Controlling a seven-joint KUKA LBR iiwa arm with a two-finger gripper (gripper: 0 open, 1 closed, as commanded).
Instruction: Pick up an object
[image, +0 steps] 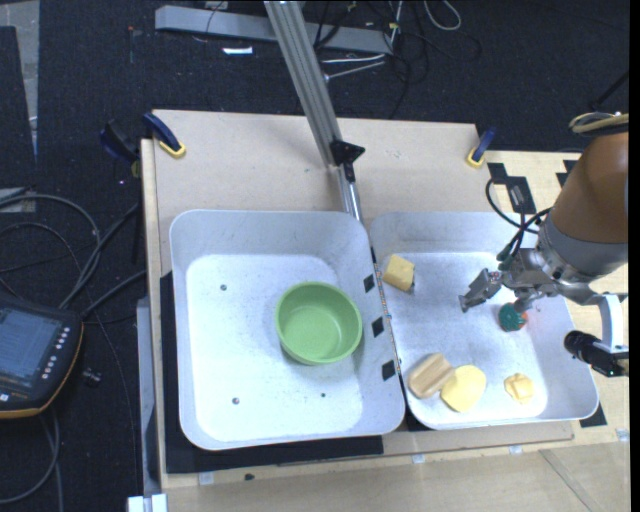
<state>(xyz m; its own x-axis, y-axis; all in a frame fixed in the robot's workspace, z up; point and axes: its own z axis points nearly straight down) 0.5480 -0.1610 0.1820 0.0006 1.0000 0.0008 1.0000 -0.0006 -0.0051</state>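
- A pale wooden surface is carrying two shallow white bins side by side, dark floor lying around it
- The grey two-finger gripper is hovering over the right bin; whether it is spread or pinching, I cannot tell
- A small green ball is sitting just below-right of the gripper, nearest target

Stood on a dark floor strewn with black cables: a pale wooden bench. Clamped at its far corners by blue-and-yellow clamps. Lay off left, a handheld pendant.
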